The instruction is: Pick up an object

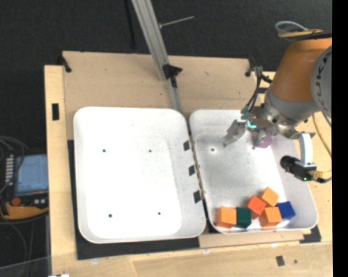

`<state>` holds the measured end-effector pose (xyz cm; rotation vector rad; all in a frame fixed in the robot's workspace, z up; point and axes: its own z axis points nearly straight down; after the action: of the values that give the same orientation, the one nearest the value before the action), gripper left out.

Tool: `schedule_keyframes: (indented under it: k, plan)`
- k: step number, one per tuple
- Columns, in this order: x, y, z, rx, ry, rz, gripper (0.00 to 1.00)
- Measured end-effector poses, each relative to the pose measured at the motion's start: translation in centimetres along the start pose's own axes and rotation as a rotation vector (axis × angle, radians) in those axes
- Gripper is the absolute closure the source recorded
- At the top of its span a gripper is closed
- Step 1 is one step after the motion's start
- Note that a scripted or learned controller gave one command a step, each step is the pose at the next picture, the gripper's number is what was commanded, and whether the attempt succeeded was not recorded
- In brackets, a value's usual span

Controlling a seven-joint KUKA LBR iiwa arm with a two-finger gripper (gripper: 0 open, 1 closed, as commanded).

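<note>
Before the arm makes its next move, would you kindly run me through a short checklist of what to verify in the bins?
1. Objects available: ok. Orange blocks, a green block and a blue block sit clustered at the right bin's near edge.
2. Gripper over the right bin: ok, at its far end.
3. Gripper above the cluster: not ok, it is well away from the blocks.
4. Something held: cannot tell; a purple object shows by the gripper, but no grasp is visible.
5. Blocks separated enough for a clean grasp: not ok, they touch each other.
</note>
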<state>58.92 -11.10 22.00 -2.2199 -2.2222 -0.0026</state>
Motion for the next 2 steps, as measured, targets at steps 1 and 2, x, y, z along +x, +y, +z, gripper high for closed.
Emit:
schedule_keyframes:
  k: [1, 2]
  plan:
    - [-0.7, -0.2, 6.2, 0.007, -0.003, 0.004, 0.0]
    - [0.0, -0.9, 11.4, 0.006, -0.003, 0.006, 0.0]
